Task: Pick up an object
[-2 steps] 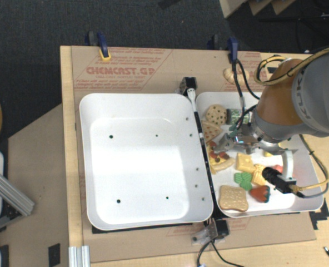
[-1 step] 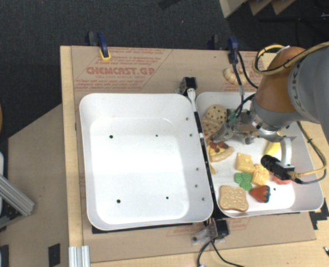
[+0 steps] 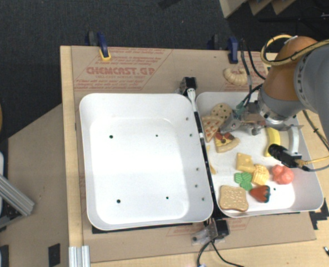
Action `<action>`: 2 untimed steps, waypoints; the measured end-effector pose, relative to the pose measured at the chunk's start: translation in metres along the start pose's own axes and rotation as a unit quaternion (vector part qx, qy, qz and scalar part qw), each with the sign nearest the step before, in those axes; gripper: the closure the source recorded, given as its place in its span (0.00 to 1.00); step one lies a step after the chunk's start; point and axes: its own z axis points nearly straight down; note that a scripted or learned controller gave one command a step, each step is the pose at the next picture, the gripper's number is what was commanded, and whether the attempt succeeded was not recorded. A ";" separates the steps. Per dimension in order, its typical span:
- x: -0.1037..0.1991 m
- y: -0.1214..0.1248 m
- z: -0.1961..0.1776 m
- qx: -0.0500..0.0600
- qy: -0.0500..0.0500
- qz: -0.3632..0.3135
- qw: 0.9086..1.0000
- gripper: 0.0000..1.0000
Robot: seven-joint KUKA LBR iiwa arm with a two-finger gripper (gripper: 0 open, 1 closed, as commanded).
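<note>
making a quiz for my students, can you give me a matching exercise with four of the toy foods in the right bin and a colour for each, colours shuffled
Things:
1. toast slice
2. banana
3. leafy piece
4. lumpy piece at the bin's right side

Colours:
A. green
B. pink
C. tan
D. yellow

Pairs: 1-C, 2-D, 3-A, 4-B

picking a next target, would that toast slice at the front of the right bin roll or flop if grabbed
The toast slice lies flat and looks slab-shaped, so it probably won't roll. It looks like a moulded toy, so likely stiff and light rather than floppy. Lying flat on the bin floor, its low edges may be hard to pinch, so it could slide instead.
</note>
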 end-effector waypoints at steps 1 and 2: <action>0.027 -0.070 -0.002 -0.003 -0.001 0.003 1.000 0.00; 0.028 -0.068 -0.013 -0.004 0.000 0.001 1.000 1.00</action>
